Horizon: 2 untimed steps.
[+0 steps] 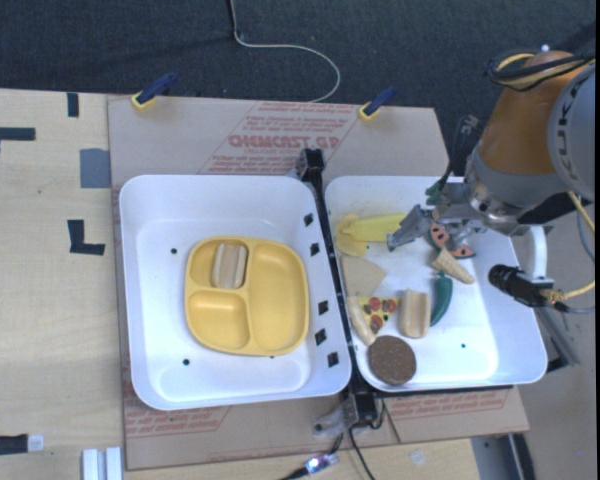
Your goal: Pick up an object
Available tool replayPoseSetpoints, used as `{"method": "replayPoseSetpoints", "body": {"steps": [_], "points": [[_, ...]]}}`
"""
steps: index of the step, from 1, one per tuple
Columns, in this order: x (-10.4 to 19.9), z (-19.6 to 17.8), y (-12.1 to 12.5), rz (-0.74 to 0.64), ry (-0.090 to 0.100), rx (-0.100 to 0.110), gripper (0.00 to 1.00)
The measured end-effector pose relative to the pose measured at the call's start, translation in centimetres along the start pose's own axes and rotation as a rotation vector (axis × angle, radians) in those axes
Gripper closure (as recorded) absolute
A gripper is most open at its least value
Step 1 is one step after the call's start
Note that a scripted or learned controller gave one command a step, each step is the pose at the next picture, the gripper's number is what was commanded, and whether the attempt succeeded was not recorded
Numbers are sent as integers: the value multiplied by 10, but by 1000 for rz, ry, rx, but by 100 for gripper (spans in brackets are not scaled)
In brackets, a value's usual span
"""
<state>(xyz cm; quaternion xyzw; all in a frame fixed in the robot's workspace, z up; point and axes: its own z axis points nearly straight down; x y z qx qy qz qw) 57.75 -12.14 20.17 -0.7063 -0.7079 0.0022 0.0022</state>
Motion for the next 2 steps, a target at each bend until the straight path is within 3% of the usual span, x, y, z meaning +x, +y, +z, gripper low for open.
{"method": "replayPoseSetpoints", "body": {"steps": [2], "points": [[-4, 102, 10, 0, 0, -1, 0]]}}
